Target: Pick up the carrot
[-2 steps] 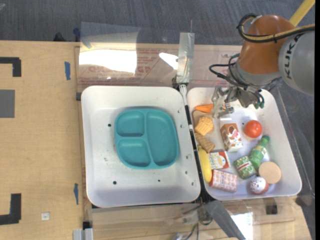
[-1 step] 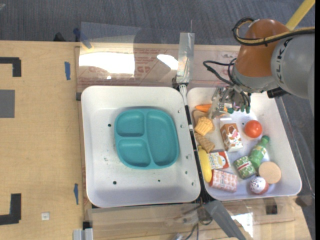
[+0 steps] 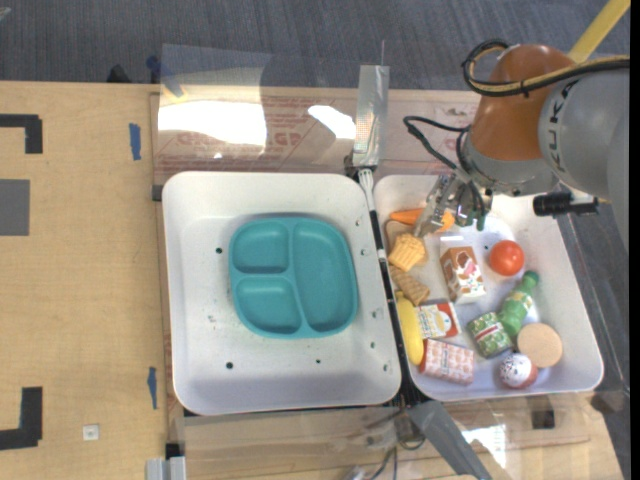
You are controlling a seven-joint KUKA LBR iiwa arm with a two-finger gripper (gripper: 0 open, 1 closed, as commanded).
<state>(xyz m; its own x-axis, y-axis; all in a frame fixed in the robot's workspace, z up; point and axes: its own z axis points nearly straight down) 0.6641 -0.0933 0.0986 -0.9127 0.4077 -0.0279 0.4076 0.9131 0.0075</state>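
Tabletop (image 3: 70, 268): bare wood at the 9 o'clock side, bearing both bins; nothing of the task lies there.
Left bin (image 3: 190, 348): white and shallow, holding only a teal divided tray (image 3: 294, 274) at its centre. It looks kept apart as the receiving side, though the task asks only for a lift.
Right bin (image 3: 580, 368): crowded with toy food, hence the tight working room.
Corn (image 3: 406, 252): just at 6 o'clock of the carrot, near enough to be nudged by a careless descent.
Banana (image 3: 409, 330): lies along the bin's left wall, well below the work.
Carrot (image 3: 409, 216): orange, lying flat in the right bin's 11 o'clock corner, close to the wall between the bins; its right end runs under the pincer, so only the left part shows.
Pincer (image 3: 447, 211): low over the carrot's right end, at 3 o'clock of the visible part. Whether it is spread or closed I cannot tell, nor whether the carrot is gripped.
Juice carton (image 3: 462, 272): at 5 o'clock of the pincer, apart from it.
Tomato (image 3: 506, 257): further right, clear of the approach.
Arm (image 3: 560, 118): enters from 2 o'clock, slanting down so the wrist clears the bin's far wall.
Step, as judged: closing in on the carrot; lift not yet made.
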